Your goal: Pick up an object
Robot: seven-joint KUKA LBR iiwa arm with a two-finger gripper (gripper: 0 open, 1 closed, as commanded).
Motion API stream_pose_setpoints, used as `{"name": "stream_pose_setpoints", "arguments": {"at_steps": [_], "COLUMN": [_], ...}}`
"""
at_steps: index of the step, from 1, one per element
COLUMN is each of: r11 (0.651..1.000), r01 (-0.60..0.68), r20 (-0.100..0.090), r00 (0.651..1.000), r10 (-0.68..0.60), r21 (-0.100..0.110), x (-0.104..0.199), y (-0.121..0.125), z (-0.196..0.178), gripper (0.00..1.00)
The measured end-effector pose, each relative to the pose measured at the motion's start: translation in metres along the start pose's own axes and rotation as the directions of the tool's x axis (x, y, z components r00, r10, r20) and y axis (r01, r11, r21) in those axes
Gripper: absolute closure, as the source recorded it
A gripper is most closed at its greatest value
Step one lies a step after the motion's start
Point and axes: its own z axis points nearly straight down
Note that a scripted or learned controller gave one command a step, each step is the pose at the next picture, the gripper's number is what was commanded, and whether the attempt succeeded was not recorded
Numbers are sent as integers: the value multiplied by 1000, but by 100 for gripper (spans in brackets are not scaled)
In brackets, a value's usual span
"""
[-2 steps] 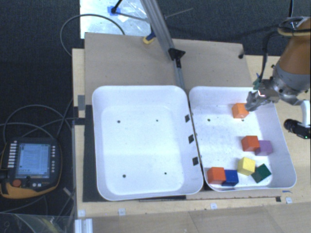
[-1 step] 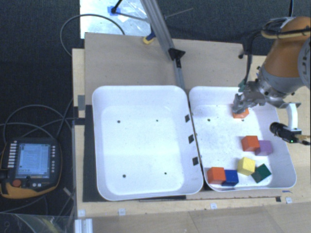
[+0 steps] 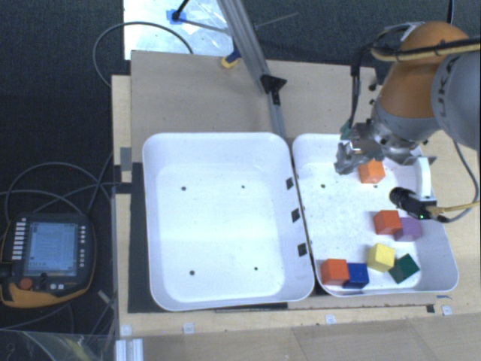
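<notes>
Writing: none legible; pendant (image 3: 46, 258) screen at 9 o'clock too small to read.
Arm (image 3: 421, 74): grey metal w/ glossy orange band, enters at 2 o'clock.
Gripper (image 3: 353, 155): low over right bin's top end; can't tell if claw is apart or together, nothing seen clamped.
Orange cube (image 3: 371, 173): matte block, just beside gripper at its 4 o'clock.
Right bin (image 3: 331, 201): shallow white plastic, rounded corners.
Other blocks: red-orange cube (image 3: 387, 222) touching purple one (image 3: 409, 229) mid-bin; yellow (image 3: 381, 257), green (image 3: 404, 267), blue (image 3: 357, 274), orange (image 3: 334, 270) clustered at 6 o'clock end.
Left bin (image 3: 218, 216): same white plastic, a few dark specks.
Bench (image 3: 195, 89): tan board, flat.
</notes>
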Motion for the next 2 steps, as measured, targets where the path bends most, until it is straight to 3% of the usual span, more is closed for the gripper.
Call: {"name": "stream_pose_setpoints", "arguments": {"at_steps": [1,2], "r11": [1000,1000], "r01": [0,2], "r20": [0,-1], "r00": [1000,1000], "r10": [0,-2], "r21": [2,-1], "x": [52,110], "y": [-17,-18], "z": [-1,-14], "gripper": [100,100]}}
